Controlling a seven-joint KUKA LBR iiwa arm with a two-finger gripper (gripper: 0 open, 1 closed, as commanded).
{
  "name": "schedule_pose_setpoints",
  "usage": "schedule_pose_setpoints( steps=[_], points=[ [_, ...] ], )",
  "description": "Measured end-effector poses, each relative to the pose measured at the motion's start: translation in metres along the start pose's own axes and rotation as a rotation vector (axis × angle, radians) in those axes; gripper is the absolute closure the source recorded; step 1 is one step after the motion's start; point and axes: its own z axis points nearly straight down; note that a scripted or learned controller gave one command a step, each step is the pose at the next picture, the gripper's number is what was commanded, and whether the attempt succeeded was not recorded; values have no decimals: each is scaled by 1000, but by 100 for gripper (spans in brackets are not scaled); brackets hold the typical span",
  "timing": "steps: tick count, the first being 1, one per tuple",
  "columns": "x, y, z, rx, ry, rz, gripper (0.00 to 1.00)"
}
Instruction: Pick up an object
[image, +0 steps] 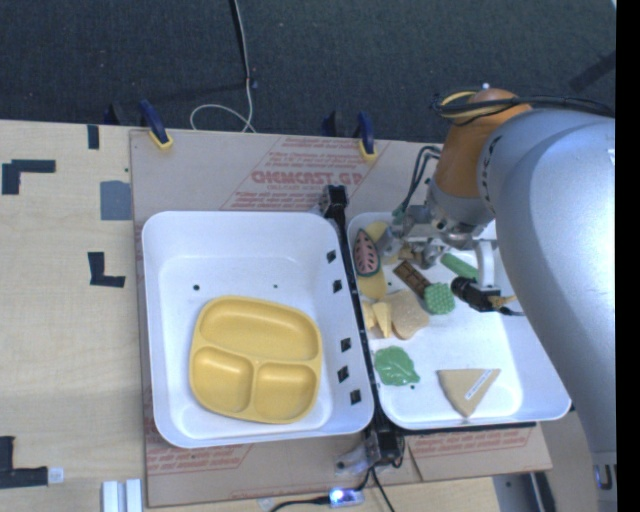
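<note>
Gripper (425, 240) down low over the far end of the right bin (540, 395), hanging from the grey arm with the orange band. Can't tell how far open, and can't make out anything held in it. Nearest candidates bunched under and beside it: brown bar (410, 274) just below on the near side, touching or almost touching, hard to say which; watermelon slice (367, 252) just to its left against the bin's left wall; green stick (460, 266) just to its right, partly hidden by robot hardware. Round green bumpy piece (438, 297) a bit nearer the camera, right beside the brown bar. Tan bread-like piece (407, 315) and pale yellow chunks (378, 318) next, touching each other, near the left wall. Green leaf (395, 366) and tan wedge (468, 388) at the near end, well apart from the gripper and apart from each other. Left bin (165, 260) with a yellow divided plate (255, 358) lying flat, well away from the gripper.
</note>
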Motion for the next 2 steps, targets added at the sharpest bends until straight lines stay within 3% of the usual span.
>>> schedule_pose_setpoints(
  steps=[1,2],
  points=[
    [-1,-4,-8,18,4,0,100],
    [21,-36,-105,-24,7,-2,100]
  ],
)
